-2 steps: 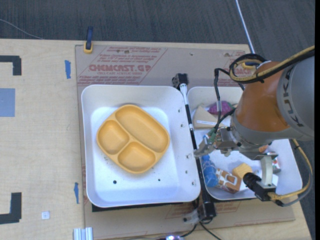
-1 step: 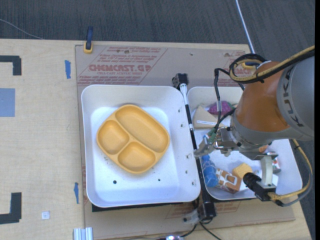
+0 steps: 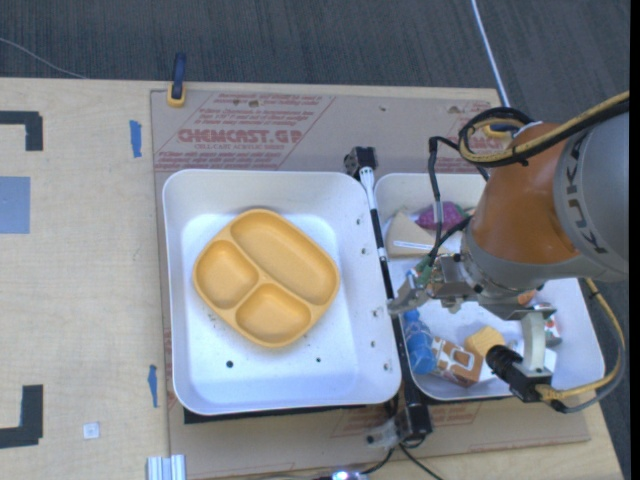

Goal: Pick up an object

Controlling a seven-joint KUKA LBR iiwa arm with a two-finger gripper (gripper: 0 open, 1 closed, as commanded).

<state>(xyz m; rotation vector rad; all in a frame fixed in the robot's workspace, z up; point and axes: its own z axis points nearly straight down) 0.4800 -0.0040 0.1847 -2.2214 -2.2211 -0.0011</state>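
On a cardboard-covered surface, two white bins sit side by side so a grey-and-orange arm can work between them. The left bin carries a yellow divided tray, lying flat near its middle. The arm hangs over the right bin, hiding much of it and its tool; whether the tool is open or closed cannot be told. Candidates for picking crowd that bin: a blue-and-brown packet just below the wrist, a pale wedge and a purple item beyond it.
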